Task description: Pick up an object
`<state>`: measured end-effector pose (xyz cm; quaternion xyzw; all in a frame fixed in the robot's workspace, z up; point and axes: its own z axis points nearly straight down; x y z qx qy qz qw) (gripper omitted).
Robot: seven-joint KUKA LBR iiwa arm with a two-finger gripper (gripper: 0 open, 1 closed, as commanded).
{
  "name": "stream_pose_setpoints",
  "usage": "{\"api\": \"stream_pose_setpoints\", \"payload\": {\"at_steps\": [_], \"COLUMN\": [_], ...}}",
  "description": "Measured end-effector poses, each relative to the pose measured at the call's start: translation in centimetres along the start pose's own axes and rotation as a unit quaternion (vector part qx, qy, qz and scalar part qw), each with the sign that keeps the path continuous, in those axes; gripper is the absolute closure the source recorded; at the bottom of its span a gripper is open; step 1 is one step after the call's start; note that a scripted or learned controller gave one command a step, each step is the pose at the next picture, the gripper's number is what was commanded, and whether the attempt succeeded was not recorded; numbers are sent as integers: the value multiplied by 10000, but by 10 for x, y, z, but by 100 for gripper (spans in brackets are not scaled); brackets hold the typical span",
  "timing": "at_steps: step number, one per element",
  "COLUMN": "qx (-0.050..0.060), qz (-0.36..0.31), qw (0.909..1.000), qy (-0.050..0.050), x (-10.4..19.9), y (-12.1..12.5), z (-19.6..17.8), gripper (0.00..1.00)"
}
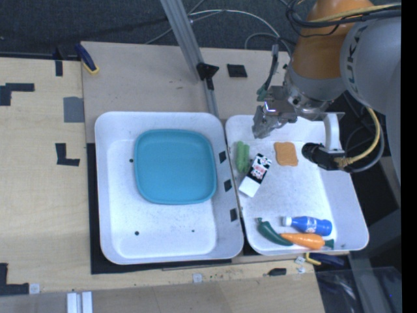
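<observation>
The desk [39, 175] is pale wood-coloured board with dark tape marks scattered over it. Two shallow white bins sit on it side by side, touching. The left bin [114, 240] lies over a black mat [93, 207] that shows along its left and lower edges. The right bin [345, 207] is just beside it. Beyond the left bin's far left corner lies a blue and yellow clamp [88, 59].

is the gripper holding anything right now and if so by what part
Nothing is held. The gripper hangs above the right bin, clear of the tan piece and green piece.
</observation>
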<state>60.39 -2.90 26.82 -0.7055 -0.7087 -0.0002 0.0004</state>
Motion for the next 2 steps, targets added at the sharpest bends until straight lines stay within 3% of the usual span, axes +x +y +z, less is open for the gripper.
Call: {"api": "stream_pose_setpoints", "payload": {"at_steps": [2], "qx": [2], "qz": [0], "qw": [10000], "qy": [-1], "x": [110], "y": [2], "z": [5], "gripper": [100]}}
